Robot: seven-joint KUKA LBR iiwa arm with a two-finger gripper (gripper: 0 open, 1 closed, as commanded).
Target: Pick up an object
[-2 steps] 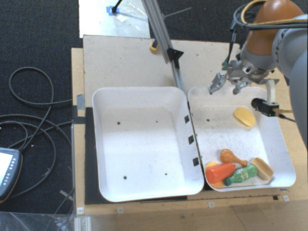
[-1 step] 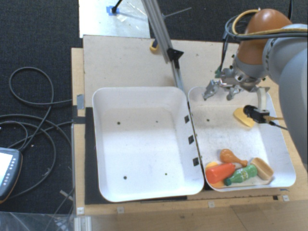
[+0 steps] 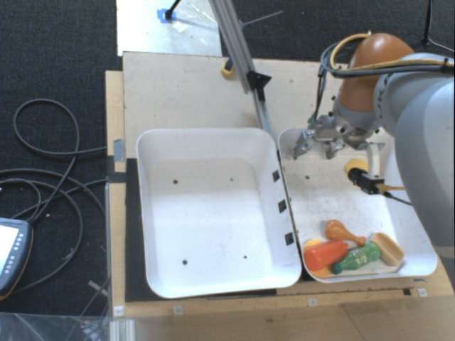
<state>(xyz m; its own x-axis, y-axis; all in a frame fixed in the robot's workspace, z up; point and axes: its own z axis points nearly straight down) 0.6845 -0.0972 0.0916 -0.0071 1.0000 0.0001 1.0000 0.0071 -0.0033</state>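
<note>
Pincer hangs well apart from green bottle.

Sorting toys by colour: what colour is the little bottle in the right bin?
Green bottle, clearest in the camera view.

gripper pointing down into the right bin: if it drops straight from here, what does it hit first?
Likely the bare floor of the right bin. The gripper hangs over its far end, while the toys, like the green bottle, lie at the near end. Depth is uncertain.

Black cables loop over dark carpet left of a wooden bench. A handheld screen lies below them, near the bench's lower-left corner.
</note>
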